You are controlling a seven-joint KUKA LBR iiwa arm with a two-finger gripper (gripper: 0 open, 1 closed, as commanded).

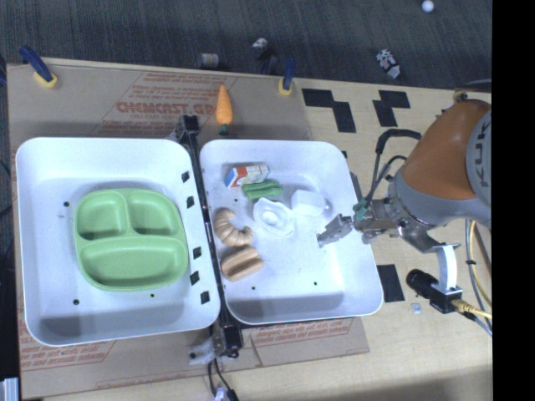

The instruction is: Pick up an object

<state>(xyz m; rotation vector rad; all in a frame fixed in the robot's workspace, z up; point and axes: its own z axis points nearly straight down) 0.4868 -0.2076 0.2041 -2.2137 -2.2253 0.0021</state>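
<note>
Brown cardboard sheet (pixel 150 98) under two white bins (pixel 33 224), dark carpet (pixel 125 15) beyond

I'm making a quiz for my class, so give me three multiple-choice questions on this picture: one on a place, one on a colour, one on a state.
1. Where is the divided plate?
A. left bin
B. right bin
C. on the cardboard

2. What colour is that plate?
A. red
B. green
C. blue

3. What is the hot dog bun doing?
A. hanging from the fingers
B. lying in the right bin
C. sitting on the plate

Answers: 1 A, it fills the left bin. 2 B, it is pale green. 3 B, it rests on the floor of the right bin, apart from the gripper.
</note>
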